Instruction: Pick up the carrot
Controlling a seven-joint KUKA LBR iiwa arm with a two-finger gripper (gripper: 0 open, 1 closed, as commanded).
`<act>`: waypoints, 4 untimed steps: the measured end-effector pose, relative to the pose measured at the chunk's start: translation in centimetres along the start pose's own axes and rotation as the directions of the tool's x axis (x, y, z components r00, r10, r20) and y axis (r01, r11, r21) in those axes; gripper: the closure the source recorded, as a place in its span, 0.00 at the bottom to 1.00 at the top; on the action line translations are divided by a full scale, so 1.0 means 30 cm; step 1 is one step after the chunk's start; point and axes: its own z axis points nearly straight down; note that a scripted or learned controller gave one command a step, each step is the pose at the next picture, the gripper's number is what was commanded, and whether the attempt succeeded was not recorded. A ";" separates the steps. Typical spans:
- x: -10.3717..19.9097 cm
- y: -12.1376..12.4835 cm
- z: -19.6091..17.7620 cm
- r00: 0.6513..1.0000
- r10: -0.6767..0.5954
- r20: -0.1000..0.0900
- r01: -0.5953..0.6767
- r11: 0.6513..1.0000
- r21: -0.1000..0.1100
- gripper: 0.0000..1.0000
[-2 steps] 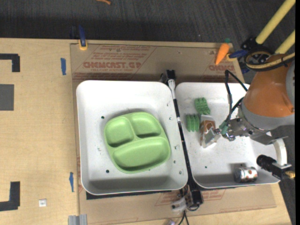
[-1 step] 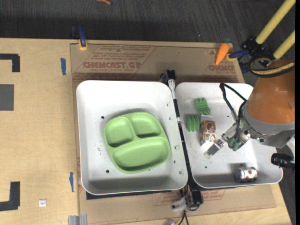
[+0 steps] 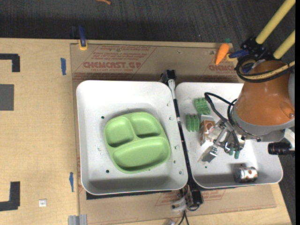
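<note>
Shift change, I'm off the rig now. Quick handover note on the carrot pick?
Gripper: low over the right bin, among the clutter; open or shut, can't tell.
Carrot: lying on the cardboard behind the right bin, outside both bins, apart from the gripper.
Right bin also holds two green ridged pieces and a small metal can. Left bin holds a green divided plate.
Done: nothing visible; carrot not picked.
Left: reach the carrot, grip, lift.
</note>
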 end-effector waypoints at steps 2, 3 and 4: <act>-0.085 -0.139 0.295 0.995 0.096 -0.001 -0.096 0.995 0.000 0.00; -0.102 -0.161 0.209 0.974 -0.227 0.005 0.227 0.974 -0.001 0.00; -0.176 -0.266 0.316 0.847 -0.532 0.005 0.532 0.847 -0.003 0.00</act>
